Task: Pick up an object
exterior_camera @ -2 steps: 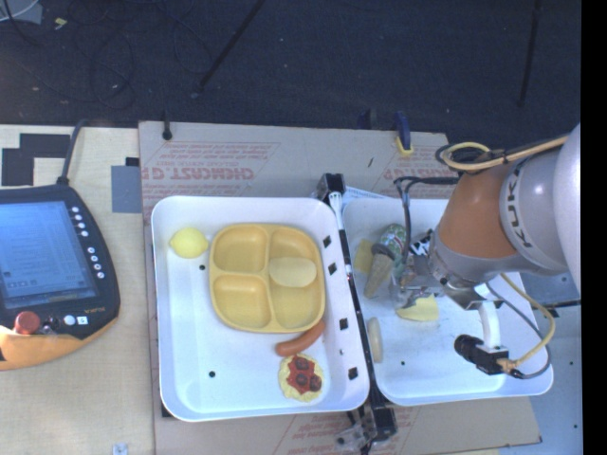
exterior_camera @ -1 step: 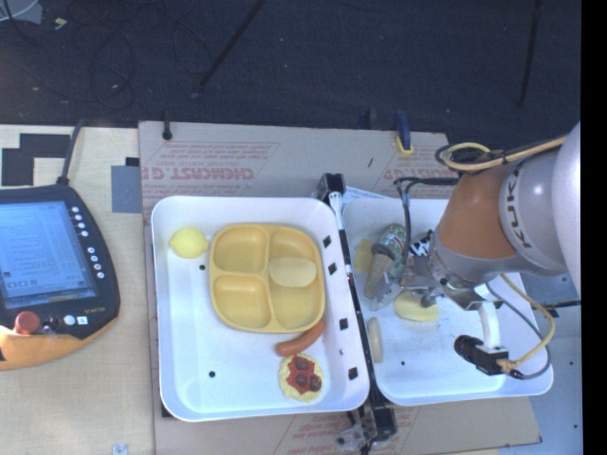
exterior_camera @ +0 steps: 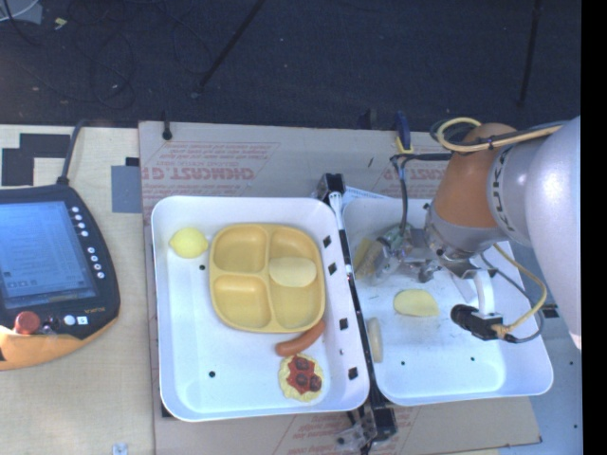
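Observation:
My gripper (exterior_camera: 396,256) is low in the right bin (exterior_camera: 474,373), near its upper left part, under the grey and orange wrist. A pale yellow, potato-like piece (exterior_camera: 415,302) lies just below and right of the gripper, apart from it. A yellowish piece (exterior_camera: 363,252) rests against the bin's left wall, close to the gripper's left side. A pale oblong piece (exterior_camera: 375,339) lies lower down along the same wall. I see nothing held in the gripper.
The left bin (exterior_camera: 190,377) holds a yellow divided plate (exterior_camera: 237,297) with a pale piece (exterior_camera: 293,272) in one compartment, a lemon (exterior_camera: 188,243), a sausage (exterior_camera: 300,339) and a small red-topped piece (exterior_camera: 302,377). A black cable plug (exterior_camera: 476,319) hangs over the right bin. A teach pendant (exterior_camera: 47,263) lies at far left.

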You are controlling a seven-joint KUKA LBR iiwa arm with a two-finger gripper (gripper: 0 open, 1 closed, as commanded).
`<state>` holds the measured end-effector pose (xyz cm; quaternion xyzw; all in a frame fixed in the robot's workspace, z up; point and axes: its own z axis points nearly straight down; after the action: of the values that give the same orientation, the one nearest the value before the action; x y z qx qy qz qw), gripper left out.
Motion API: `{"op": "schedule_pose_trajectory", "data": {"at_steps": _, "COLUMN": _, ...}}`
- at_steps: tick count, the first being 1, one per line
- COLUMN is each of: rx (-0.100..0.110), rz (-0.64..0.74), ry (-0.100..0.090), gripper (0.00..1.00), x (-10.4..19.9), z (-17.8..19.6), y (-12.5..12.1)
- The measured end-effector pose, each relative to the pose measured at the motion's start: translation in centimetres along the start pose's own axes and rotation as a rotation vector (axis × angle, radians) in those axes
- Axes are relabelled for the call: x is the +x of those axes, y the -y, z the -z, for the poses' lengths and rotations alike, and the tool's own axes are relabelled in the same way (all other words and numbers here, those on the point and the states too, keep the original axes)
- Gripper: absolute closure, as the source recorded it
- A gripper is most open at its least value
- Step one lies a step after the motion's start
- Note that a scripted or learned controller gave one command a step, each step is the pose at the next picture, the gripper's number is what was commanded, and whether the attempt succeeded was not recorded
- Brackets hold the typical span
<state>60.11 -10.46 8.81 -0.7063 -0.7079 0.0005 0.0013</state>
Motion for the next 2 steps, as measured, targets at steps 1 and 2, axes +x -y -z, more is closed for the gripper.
{"op": "schedule_pose_trajectory", "data": {"at_steps": 1, "rx": -0.002, "rz": -0.004, "ry": 0.0, "gripper": 0.0, "x": 1.5, "z": 0.1, "y": 7.6}}
{"op": "schedule_pose_trajectory", "data": {"at_steps": 2, "rx": -0.004, "rz": -0.005, "ry": -0.007, "gripper": 1.0, "x": 1.6, "z": 1.3, "y": 7.2}}
